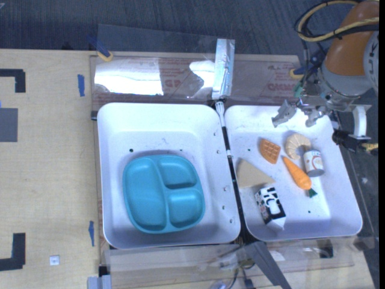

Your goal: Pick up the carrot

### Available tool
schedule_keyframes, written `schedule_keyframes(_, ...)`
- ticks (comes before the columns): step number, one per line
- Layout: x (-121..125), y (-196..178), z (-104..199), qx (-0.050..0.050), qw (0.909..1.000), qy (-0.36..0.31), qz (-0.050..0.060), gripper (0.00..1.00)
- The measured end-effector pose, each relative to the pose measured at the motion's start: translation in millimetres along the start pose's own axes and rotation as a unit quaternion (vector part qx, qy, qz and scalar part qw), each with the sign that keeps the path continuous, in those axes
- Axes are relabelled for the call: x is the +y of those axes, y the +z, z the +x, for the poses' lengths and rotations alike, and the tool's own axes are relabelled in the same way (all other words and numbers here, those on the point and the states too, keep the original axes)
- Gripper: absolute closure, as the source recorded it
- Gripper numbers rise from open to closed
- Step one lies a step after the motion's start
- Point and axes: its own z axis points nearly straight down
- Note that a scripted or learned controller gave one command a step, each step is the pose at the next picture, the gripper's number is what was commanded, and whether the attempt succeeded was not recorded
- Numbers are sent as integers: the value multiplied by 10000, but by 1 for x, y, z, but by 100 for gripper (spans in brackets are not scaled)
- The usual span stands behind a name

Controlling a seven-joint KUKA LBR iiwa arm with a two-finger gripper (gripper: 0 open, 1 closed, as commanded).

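Above right white bin's [343, 221] far edge, two-finger gripper [296, 113] hangs spread, holding nothing. Small orange carrot with green tip [297, 173] lies below, touching white can [313, 162], near round beige shell-like piece [296, 142]. Risk: fingers strike can, knock carrot aside.

The orange carrot [297, 173] lies slantwise in the right bin, green tip toward the bin's near-right corner.

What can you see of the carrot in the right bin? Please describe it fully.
The carrot is a small orange toy, seemingly plastic, with a green tip at its lower right end. It lies flat on the floor of the right bin, slanting from upper left to lower right. A small can lies close beside it, perhaps touching.
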Motion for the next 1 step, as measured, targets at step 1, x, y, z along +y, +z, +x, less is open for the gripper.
schedule_keyframes(1,-53,59,-32,0,9999,110,12,0)
